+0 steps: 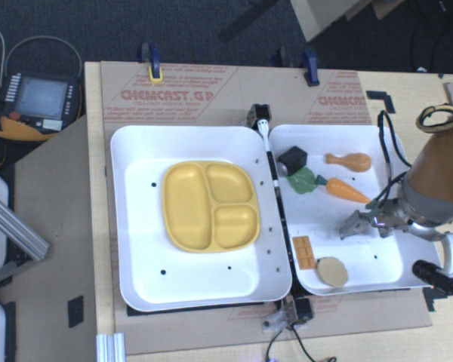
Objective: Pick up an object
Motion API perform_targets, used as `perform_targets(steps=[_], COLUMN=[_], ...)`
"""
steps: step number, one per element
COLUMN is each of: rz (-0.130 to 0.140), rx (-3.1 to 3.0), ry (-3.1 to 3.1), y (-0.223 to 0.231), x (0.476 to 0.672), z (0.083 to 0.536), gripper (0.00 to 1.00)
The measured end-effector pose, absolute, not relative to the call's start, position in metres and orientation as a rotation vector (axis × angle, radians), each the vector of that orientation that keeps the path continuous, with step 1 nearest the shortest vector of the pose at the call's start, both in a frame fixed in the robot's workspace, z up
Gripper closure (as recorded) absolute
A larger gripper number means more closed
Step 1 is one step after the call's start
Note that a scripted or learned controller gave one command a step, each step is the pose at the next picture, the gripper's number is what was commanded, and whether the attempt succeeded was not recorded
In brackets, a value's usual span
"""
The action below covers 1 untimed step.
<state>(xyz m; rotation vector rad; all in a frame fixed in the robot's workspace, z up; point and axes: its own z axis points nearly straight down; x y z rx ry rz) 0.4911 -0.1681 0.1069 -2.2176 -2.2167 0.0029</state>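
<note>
The right bin (385, 274) holds a toy carrot (346, 191), a green piece (304, 181), a small black block (292, 157), a tan drumstick-shaped toy (349, 160), a brown waffle-like bar (304, 252) and a round tan disc (332, 271). My gripper (356, 225) hangs low over the middle of this bin, just below the carrot's tip and up and to the right of the tan disc. The arm reaches in from the right. I see no object in the gripper.
A yellow divided plate (210, 204) lies in the left bin (136, 262). A raised divider edge (275, 194) separates the two bins. Cables (385, 138) run along the right bin's far right side.
</note>
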Motion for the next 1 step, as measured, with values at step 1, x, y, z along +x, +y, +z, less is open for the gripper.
perform_targets(steps=[1], rz=[0.002], rx=[-2.218], ry=[-2.218], y=[-0.1674], x=[0.4903], z=[0.0829], gripper=[0.0])
